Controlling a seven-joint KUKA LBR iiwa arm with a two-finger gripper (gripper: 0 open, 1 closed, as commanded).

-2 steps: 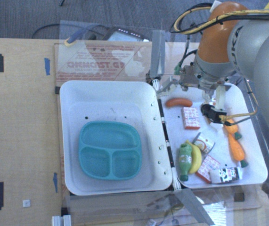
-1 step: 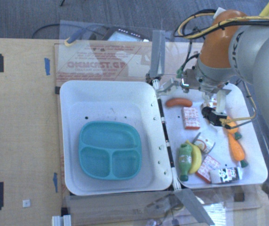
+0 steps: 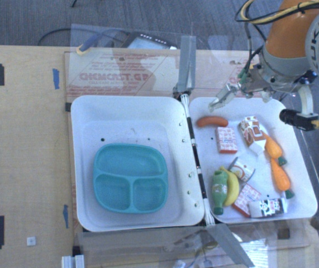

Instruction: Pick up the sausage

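Milk carton at right bin's near edge; sausage by far-left corner. Gripper hovers released — could clip bin wall.

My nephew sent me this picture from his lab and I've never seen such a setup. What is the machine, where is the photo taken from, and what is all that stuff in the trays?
The photo comes from one fixed camera above a bench, looking down at a slant. The grey and orange thing at the upper right is a robot arm; its gripper, a two-finger claw, hovers over the back edge of the right bin and holds nothing. That bin holds toy food: a sausage just below the gripper, two carrots, a banana, a green bottle and several small cartons. The left bin holds a teal divided plate. The arm's job is picking up the sausage.
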